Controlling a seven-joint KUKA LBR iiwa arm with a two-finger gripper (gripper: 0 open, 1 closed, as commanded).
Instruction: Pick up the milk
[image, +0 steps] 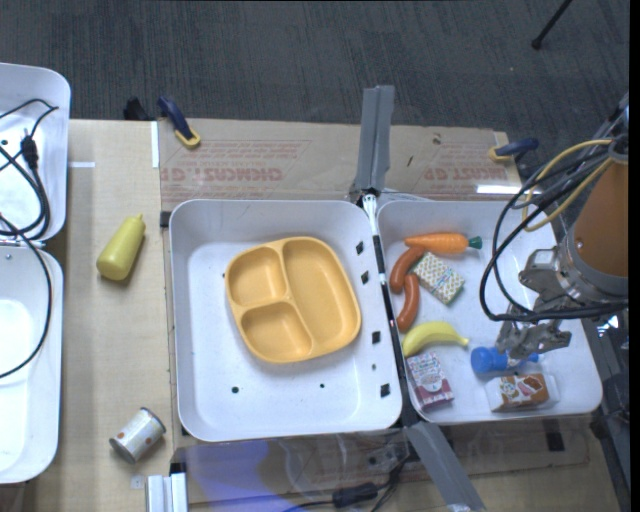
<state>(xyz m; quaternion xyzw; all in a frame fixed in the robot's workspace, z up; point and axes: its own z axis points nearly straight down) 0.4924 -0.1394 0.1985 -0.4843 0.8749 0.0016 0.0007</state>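
White milk carton (430, 379) lies well left of the fingers (521, 346); their spread is indiscernible.

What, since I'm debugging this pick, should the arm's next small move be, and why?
Probably a shift of the gripper toward the view's left, until it is over the white carton that looks like the milk. The gripper hangs beside the blue item and above an orange-brown carton. The white carton lies apart from it, just below the banana.

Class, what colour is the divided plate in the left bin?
Yellow-orange plate, seen best in the camera view.
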